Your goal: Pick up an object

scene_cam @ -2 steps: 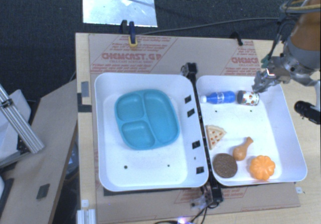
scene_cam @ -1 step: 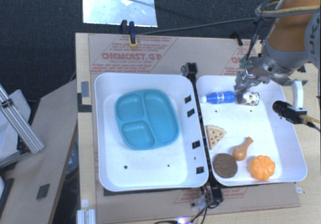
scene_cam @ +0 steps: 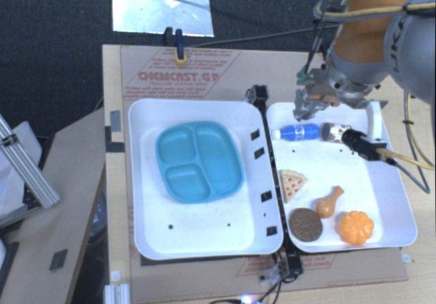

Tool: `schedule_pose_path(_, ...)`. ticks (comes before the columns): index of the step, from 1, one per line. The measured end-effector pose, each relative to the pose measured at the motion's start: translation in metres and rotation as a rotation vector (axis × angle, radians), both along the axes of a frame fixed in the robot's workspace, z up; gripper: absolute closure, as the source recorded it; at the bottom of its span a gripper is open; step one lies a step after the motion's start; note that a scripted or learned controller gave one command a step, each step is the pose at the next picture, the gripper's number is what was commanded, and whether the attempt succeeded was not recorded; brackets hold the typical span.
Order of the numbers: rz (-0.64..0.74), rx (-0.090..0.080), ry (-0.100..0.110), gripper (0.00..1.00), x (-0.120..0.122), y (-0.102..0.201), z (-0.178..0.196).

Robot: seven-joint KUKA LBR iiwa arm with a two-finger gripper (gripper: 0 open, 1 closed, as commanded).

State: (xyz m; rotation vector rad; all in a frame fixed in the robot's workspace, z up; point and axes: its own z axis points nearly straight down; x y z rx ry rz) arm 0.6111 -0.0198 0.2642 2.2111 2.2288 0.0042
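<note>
The cardboard sheet point(scene_cam: 184, 71) under the bins bears red print reading "CHEMCAST GP". The left bin point(scene_cam: 146, 180) holds a blue divided plate point(scene_cam: 199, 161). The arm point(scene_cam: 381, 16) hangs over the right bin's point(scene_cam: 398, 214) far end; its gripper point(scene_cam: 304, 110) sits just above a blue bottle point(scene_cam: 298, 133) lying on its side, whose label is too small to read. Whether the gripper grips anything, I cannot tell. Nearer lie an orange pumpkin point(scene_cam: 356, 226), a brown cookie point(scene_cam: 306, 224), a pizza slice point(scene_cam: 292, 183) and a drumstick point(scene_cam: 330, 202).

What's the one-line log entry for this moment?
gripper above blue bottle | right bin | nothing seen held | blue tray in left bin
</note>
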Motion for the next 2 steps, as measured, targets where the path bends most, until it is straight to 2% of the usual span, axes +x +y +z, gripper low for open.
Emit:
schedule_pose_path(1,0.001,0.001,0.000,1.00,0.005,0.048,0.001)
schedule_pose_path(2,0.000,0.000,0.002,1.00,0.010,0.098,-0.018)
